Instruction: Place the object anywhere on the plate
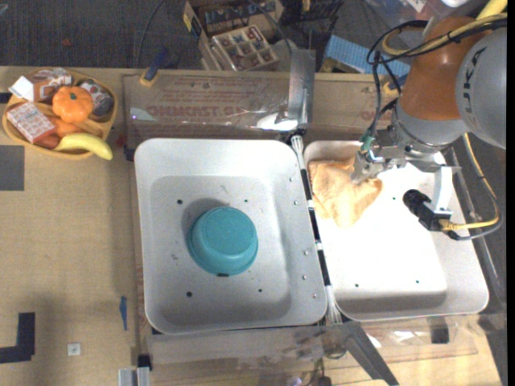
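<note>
Honestly, you cannot tell how the gripper (368,166) stands over the limp orange cloth (342,193) in the right bin (402,284), so expect it to sag; pinch a bunched fold before heading for the teal plate (224,240).

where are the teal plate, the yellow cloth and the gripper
teal plate (224,240), camera view, centre of its top
yellow cloth (338,195), camera view, middle of the fabric
gripper (368,166), camera view, at its fingertips
</note>
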You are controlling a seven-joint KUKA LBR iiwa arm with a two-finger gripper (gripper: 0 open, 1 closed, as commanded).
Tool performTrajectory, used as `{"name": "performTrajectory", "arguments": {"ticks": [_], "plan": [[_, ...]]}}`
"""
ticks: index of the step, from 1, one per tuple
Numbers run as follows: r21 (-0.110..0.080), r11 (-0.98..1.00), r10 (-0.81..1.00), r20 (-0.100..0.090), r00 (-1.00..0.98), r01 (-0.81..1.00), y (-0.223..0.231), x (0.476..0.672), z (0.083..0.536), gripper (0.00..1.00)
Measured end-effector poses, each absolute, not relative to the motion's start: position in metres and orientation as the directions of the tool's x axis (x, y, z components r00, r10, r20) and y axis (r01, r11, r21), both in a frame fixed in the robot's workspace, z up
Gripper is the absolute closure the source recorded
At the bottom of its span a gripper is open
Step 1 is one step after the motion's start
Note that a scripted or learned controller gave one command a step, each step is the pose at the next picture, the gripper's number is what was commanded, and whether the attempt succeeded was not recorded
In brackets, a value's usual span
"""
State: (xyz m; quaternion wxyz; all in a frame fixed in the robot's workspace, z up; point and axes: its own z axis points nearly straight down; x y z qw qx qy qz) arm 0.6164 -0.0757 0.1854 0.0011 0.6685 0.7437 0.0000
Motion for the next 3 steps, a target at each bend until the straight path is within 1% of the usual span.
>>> {"name": "performTrajectory", "arguments": {"ticks": [1, 2, 3], "plan": [[0.003, 0.107, 0.994, -0.002, -0.107, 0.994, -0.076, 0.617, 0.225, 1.00], [0.000, 0.484, 0.875, 0.000, -0.484, 0.875, -0.030, 0.614, 0.227, 1.00], [0.001, 0.784, 0.621, -0.001, -0.784, 0.621, 0.007, 0.595, 0.227, 1.00]]}}
